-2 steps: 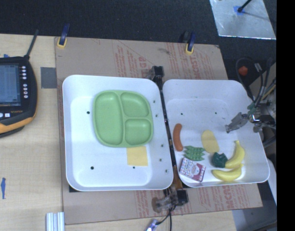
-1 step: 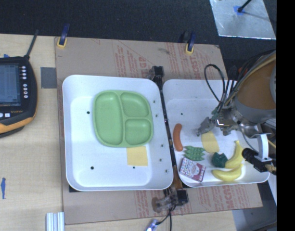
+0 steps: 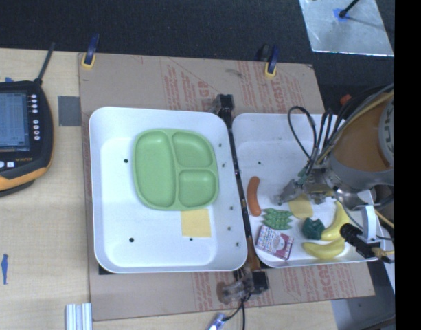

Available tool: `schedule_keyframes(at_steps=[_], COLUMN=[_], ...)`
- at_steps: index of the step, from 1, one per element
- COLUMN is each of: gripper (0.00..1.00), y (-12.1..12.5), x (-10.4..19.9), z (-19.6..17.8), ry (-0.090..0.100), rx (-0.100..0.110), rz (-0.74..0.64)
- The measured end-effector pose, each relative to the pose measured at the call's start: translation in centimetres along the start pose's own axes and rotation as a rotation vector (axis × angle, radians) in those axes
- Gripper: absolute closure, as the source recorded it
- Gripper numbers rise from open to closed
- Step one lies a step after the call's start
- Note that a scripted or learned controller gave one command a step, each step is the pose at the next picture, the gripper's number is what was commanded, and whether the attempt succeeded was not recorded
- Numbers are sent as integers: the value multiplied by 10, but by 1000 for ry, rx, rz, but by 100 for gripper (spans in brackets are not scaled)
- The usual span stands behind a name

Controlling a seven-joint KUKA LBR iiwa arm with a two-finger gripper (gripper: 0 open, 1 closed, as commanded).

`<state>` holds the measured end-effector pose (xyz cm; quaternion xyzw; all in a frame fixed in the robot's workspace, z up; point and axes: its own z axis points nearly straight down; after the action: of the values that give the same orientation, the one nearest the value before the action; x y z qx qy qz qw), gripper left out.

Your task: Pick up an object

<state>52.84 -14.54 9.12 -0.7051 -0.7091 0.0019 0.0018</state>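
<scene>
The right bin holds several toy foods. An orange-red sausage lies by its left wall. A leafy green piece, a pale yellow chunk, a dark green piece, yellow bananas and a red-and-white packet crowd its near part. My gripper reaches in from the right and hangs low, just above the yellow chunk. The wrist and cables hide its tips. Nothing shows as held.
The left bin bears a green divided plate and a flat yellow square in front of it. A teach pendant lies on the bench at far left. Black cables loop over the right bin's far part.
</scene>
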Motion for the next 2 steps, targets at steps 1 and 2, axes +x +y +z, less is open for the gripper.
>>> schedule_keyframes(at_steps=[1,2], gripper=[100,0], y=[0,0], x=[-1,-1], z=[-10,-10], ry=[-1,-1], rx=[2,2], rz=[-2,-3])
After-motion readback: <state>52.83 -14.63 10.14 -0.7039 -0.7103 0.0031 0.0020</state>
